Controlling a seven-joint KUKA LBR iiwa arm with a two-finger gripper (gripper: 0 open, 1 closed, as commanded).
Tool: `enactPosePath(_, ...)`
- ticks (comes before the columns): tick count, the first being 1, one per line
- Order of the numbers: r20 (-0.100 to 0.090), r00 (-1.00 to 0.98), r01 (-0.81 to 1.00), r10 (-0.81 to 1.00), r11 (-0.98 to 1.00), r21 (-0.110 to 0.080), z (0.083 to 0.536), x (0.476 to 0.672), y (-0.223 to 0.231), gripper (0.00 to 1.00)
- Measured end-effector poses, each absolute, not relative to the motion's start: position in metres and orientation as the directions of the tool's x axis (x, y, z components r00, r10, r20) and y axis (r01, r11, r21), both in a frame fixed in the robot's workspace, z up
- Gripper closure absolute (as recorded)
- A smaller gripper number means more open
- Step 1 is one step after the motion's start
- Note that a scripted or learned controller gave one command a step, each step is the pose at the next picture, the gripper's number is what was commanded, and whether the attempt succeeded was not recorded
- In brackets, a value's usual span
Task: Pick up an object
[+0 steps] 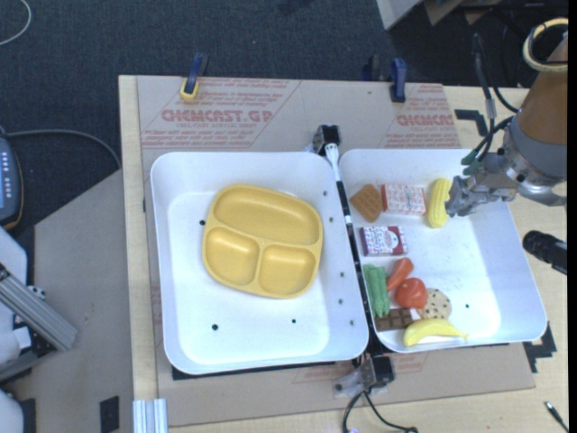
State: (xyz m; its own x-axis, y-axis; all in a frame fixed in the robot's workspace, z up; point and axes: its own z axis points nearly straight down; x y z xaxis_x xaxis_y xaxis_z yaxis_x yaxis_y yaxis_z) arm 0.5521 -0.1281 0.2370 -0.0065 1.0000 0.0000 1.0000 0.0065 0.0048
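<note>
The end effector hangs low in the right bin, just beside a yellow corn cob; whether it is apart or together cannot be told. Toy foods crowd the bin's left side; a yellow divided plate sits in the left bin.
</note>
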Motion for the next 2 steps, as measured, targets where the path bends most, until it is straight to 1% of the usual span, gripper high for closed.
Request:
enactPosePath(1, 0.0, -0.006, 1.0, 1.0, 0.006, 0.003, 0.229, 0.568, -0.086, 1.0)
enactPosePath(2, 0.001, -0.007, 1.0, 1.0, 0.007, 0.004, 0.227, 0.594, -0.027, 1.0)
